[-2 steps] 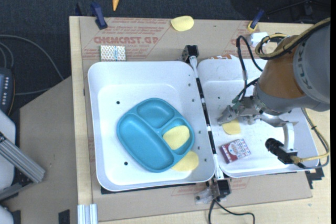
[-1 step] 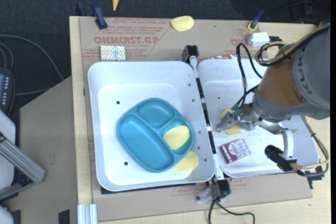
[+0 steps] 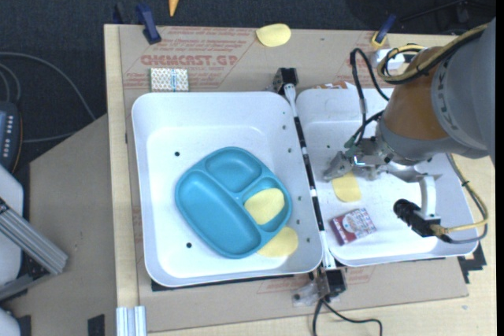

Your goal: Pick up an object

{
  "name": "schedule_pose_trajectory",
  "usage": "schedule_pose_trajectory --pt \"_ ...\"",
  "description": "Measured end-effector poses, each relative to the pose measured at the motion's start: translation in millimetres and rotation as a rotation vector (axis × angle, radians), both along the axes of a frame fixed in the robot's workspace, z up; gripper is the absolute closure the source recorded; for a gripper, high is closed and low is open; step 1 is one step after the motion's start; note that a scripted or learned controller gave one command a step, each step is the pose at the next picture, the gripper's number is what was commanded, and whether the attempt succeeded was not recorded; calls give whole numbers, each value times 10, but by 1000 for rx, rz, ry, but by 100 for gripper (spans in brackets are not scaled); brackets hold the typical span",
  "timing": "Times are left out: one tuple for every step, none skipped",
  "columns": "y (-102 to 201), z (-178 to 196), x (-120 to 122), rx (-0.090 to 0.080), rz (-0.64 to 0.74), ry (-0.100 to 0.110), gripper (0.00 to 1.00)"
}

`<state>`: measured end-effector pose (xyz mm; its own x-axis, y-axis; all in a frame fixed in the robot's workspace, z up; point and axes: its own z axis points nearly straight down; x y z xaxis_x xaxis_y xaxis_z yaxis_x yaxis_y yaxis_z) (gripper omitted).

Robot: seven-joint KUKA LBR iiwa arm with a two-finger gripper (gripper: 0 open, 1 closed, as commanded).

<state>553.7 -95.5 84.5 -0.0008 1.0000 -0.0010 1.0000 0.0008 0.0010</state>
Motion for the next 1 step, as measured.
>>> schedule_pose_trajectory --pt "31 -1 -139 2 -1 3 0"
